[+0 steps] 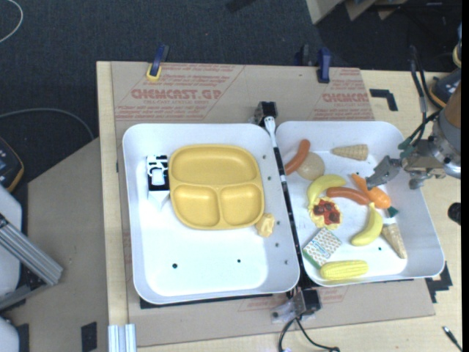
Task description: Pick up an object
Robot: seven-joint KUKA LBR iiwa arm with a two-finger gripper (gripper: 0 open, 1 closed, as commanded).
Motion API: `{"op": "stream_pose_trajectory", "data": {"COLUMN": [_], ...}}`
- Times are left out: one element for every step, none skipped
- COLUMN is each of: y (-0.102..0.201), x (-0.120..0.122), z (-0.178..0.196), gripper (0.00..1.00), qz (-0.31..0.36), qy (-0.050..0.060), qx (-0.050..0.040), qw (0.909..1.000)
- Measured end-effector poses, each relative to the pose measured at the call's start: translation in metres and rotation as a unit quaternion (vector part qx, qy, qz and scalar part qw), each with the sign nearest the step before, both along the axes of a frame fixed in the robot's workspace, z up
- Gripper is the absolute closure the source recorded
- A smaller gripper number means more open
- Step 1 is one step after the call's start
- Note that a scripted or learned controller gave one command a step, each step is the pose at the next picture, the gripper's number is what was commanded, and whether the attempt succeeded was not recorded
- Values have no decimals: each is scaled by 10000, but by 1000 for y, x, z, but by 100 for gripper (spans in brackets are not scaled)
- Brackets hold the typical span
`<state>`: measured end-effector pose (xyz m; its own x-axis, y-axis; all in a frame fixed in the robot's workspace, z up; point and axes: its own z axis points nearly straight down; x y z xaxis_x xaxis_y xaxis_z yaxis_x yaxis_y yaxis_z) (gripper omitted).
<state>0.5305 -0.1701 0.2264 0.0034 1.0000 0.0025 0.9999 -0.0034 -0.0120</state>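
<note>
Yellow divided tray (216,185) fills the left bin (146,262) on the tabletop, pale scrap (264,226) at its corner. Right bin (425,251): sausage (296,157), cone (350,152), banana (368,229), corn cob (344,270), checked packet (322,246), orange carrot (370,191). Claw (387,169) hangs spread and unladen just above the carrot. Judgement: nothing lifted yet; descent, closing and raising remain.

A robotics lab: a clamped board (242,94) (printed protective film left on) carries two white bins (212,277) left of the gripper (399,171), cables trailing.
</note>
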Motion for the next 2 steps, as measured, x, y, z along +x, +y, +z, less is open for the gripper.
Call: {"op": "stream_pose_trajectory", "data": {"y": [0, 2], "x": [3, -7], "z": [6, -43], "gripper": [0, 0], "qz": [16, 13], "qy": [-63, -27], "qx": [-15, 0], "qw": [10000, 10000]}}
